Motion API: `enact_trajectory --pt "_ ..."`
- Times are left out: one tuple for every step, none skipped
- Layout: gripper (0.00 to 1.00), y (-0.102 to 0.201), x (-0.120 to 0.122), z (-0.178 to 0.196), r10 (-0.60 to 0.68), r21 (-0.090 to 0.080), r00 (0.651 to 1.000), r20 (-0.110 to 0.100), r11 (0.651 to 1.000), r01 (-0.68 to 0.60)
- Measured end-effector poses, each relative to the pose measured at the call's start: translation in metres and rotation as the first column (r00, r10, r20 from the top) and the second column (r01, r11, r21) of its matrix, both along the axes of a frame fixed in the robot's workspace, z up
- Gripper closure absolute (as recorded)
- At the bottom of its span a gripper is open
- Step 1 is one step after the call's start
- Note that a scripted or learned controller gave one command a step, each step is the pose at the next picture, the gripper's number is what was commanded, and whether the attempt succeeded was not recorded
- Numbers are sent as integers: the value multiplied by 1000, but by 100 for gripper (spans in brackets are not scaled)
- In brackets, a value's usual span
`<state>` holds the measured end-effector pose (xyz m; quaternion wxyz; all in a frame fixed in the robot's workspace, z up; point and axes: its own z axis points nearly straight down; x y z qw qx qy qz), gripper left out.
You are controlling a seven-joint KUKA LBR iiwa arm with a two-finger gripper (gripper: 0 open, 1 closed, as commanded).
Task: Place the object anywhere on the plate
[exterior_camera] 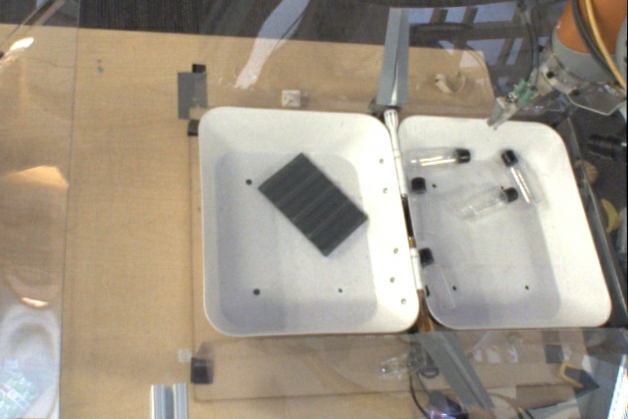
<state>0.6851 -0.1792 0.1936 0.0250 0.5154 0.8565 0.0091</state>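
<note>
In the camera view, the vials (439,156) lie loose in the right bin (549,304) while the dark ribbed plate (313,203) in the left bin (221,309) sits bare, so nothing is placed yet; the gripper (508,105) hangs over the right bin's far rim, its state impossible to tell, with open floor around the plate.

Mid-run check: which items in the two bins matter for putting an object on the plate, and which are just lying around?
Job items:
- dark ribbed plate, left bin
- clear black-capped vials in the right bin
- tool, over the right bin's top edge

Just lying about:
- small white block on the bench
- black clamp by the left bin
</note>
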Motion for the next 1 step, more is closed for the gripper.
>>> enact_trajectory --pt "0 0 0 0 0 0 1000 0 1000 0"
